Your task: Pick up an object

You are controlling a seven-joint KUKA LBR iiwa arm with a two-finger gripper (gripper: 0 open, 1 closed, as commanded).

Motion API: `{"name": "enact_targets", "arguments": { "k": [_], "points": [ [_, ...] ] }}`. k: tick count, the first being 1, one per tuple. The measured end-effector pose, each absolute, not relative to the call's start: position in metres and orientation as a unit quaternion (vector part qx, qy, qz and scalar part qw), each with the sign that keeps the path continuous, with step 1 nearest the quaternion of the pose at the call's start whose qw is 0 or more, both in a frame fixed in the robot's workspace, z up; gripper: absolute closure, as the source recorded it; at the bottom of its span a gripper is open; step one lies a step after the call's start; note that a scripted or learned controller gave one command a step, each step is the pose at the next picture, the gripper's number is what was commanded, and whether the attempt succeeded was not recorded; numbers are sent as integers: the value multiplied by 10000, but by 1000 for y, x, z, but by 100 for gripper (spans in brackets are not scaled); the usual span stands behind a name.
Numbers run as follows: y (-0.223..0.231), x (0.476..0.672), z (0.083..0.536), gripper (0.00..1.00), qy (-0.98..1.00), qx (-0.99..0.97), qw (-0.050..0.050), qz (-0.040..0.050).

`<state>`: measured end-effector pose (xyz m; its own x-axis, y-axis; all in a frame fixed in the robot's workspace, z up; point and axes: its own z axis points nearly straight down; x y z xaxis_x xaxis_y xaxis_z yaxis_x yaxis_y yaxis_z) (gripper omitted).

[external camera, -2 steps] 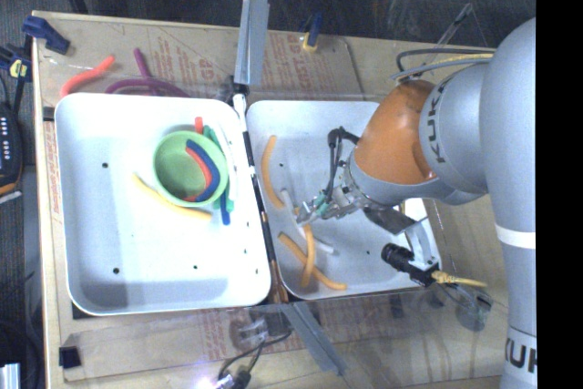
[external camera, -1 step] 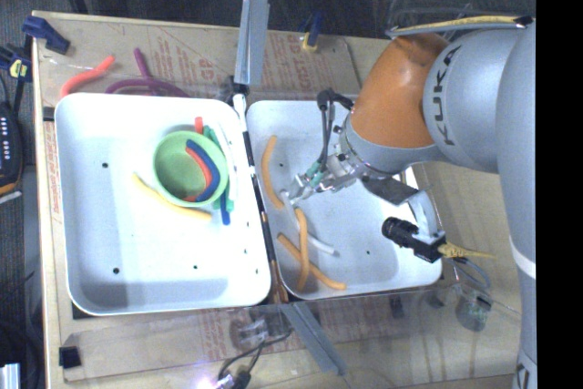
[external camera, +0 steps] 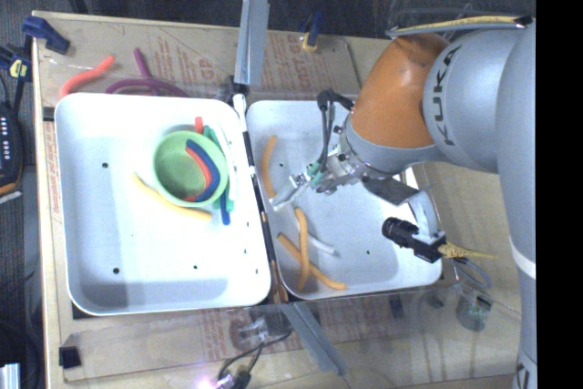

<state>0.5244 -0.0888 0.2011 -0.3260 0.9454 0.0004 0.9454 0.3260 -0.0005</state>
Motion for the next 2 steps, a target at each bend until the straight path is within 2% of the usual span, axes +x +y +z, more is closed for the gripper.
{"name": "enact_targets", "arguments": {
  "k": [1, 2],
  "points": [
    [-107, 508, 144, 0, -8100, -5864, -26, 9],
    [-116, 497, 96, 0, -7762, -6304, -118, 50]
  ]
}}
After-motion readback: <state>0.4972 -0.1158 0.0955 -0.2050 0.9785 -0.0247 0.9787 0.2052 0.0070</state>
